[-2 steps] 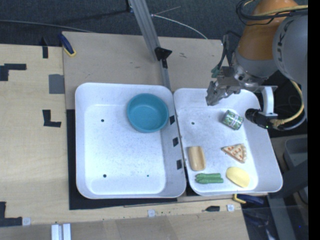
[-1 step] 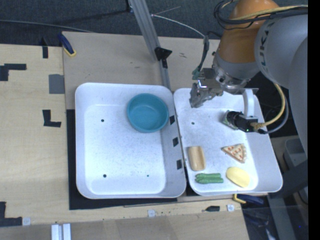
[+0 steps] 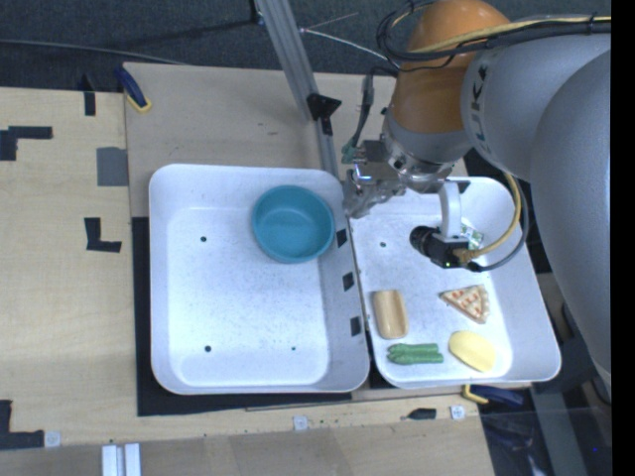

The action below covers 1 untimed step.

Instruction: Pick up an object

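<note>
Bowl [image 3: 292,223] in left bin [image 3: 179,296], bread roll [image 3: 389,313], pizza slice [image 3: 467,302] in right bin [image 3: 531,355]

No text, label or number can be read anywhere; any small markings appear too blurred to tell.

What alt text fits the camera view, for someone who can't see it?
A grey arm's gripper hangs over the divide between two white bins. The left bin holds a blue bowl; the right bin holds a bread roll, pizza slice, green bean pod and yellow lemon.
</note>
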Available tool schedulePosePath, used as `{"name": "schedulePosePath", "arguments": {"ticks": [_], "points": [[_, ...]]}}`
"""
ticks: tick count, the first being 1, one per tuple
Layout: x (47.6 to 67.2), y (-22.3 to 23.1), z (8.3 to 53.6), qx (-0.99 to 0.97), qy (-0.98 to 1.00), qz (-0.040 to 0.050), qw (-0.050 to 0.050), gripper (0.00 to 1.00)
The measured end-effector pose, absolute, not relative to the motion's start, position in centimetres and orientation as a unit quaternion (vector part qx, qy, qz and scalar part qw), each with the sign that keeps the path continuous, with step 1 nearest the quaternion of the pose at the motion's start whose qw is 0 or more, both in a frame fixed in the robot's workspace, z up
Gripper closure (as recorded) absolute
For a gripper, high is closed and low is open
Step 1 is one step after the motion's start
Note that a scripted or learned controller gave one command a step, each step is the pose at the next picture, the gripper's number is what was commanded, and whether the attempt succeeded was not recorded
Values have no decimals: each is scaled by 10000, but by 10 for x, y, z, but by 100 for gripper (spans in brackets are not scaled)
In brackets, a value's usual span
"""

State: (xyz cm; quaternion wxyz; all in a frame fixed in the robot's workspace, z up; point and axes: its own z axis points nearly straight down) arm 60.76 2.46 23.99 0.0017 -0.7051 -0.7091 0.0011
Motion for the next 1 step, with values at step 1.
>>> {"name": "schedulePosePath", "arguments": {"ticks": [1], "points": [[609,69,232,-7051,-7091,9,12,100]]}}
